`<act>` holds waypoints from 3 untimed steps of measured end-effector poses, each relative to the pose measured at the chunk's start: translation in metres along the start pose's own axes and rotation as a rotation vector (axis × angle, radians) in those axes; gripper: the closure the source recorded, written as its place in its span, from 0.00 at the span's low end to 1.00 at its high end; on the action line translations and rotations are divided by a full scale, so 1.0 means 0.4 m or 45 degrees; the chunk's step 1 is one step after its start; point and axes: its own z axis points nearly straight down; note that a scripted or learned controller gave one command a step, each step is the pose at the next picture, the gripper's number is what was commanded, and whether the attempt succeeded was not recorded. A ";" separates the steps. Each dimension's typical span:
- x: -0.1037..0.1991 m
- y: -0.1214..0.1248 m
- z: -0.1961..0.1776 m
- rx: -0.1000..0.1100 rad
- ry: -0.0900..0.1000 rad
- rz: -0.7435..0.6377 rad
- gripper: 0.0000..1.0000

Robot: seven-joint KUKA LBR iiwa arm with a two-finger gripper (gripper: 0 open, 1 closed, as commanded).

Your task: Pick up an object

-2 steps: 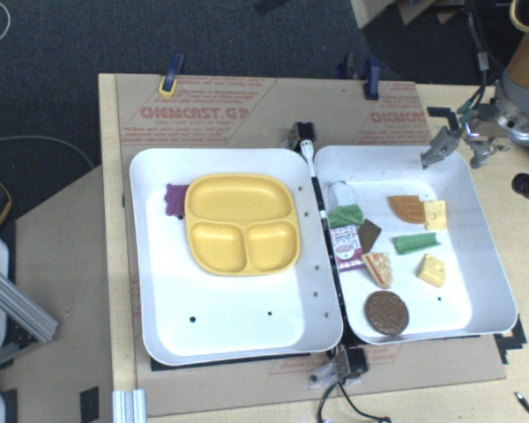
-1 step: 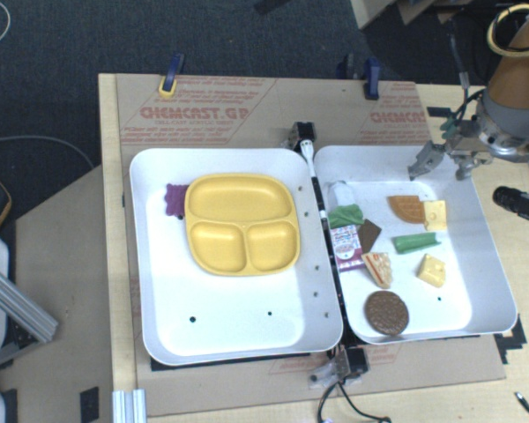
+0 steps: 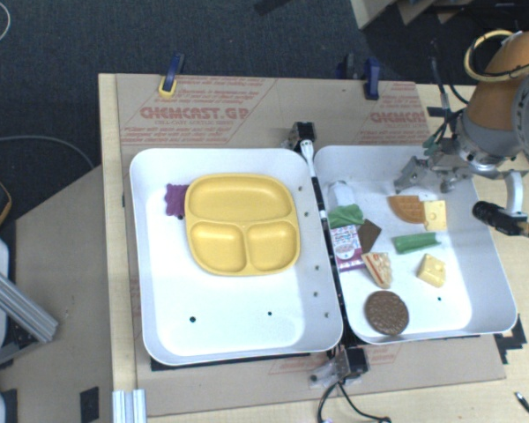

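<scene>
My gripper [image 3: 430,173] hangs over the far right part of the right bin [image 3: 485,311], just above a tan toast slice [image 3: 406,208] and a small yellow cheese square [image 3: 435,215]. Nothing shows in its grasp. Below them lie a green bean pod [image 3: 413,242] and a pale cheese wedge [image 3: 431,270]. Near the bin's left wall are a white piece [image 3: 339,190], a green leafy piece [image 3: 346,214] and a brown wrapped bar [image 3: 356,241]. A pizza-like slice [image 3: 379,269] and a round brown cookie [image 3: 387,312] lie toward the front.
The left bin [image 3: 220,324] holds a yellow divided plate [image 3: 242,221] with a purple item [image 3: 175,199] at its left edge. The arm's orange band [image 3: 502,69] rises at the far right. Clamps [image 3: 168,82] grip the board's back edge.
</scene>
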 end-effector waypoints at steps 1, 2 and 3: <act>0.003 0.001 0.038 0.002 0.001 0.000 0.00; 0.003 0.004 0.009 -0.003 -0.001 -0.002 1.00; -0.007 0.020 -0.148 -0.010 -0.003 0.002 1.00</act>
